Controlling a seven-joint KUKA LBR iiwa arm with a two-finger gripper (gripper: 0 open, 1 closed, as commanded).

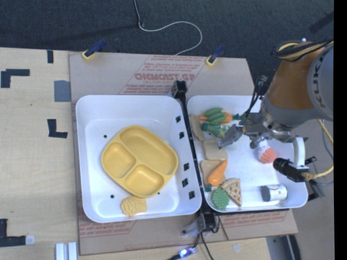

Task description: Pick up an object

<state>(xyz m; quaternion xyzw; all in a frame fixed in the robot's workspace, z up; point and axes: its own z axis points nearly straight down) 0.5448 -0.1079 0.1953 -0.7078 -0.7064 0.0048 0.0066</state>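
At the far left my table (32,145) shows bare tan board with a few dark marks. On it lies a sheet of cardboard (157,75) with red print, held at its top corners by two clamps with yellow and blue parts.

The left bin (87,112) sits on that cardboard. In it lies a yellow divided tray (140,160), turned at an angle, with three compartments. Just below the tray, near the bin's front wall, is a small pale yellow ridged piece (133,205).

The right bin (244,102) stands against the left one, their walls meeting along a black joint. Its left half is crowded with toy food: a bunch of green pods with an orange one (216,116) near the top, a green piece (211,128) just under them, a tan slice (214,153) below that, then an orange carrot (218,172), a round green item (220,198) and a pizza-like wedge (233,190) close beside it at the front. Further right lie an orange and white ball-like toy (265,154) and a small white cylinder with a dark end (273,193).

My tool (230,137) hangs low over the right bin, its dark tip right by the tan slice and the green piece. I cannot tell how its tip stands, and I see nothing held in it. My grey and orange arm (295,91) comes in from the right.
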